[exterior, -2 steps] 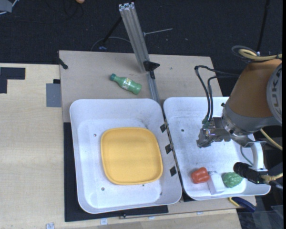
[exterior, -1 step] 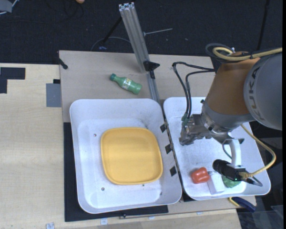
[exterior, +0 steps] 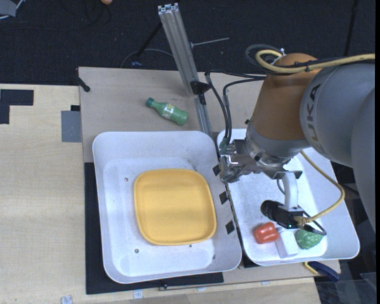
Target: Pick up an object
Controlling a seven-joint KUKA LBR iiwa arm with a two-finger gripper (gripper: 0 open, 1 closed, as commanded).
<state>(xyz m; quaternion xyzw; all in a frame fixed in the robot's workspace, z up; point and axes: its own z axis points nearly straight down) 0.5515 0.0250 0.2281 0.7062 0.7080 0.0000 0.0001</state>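
Red item (exterior: pixel 265 233) and green item (exterior: pixel 308 239) hugged the right bin's (exterior: pixel 250 201) front edge. The gripper (exterior: pixel 233 164), whether open or closed impossible to tell, seemingly hung over its left rim and might strike it.

One fixed camera above the bench (exterior: pixel 117 87), slanting down over left bin (exterior: pixel 113 170) and right bin (exterior: pixel 339 230).

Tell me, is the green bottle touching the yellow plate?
Apart. The camera view shows the green bottle on the bench behind the bins, and the yellow plate inside the left bin, with its rim between them.
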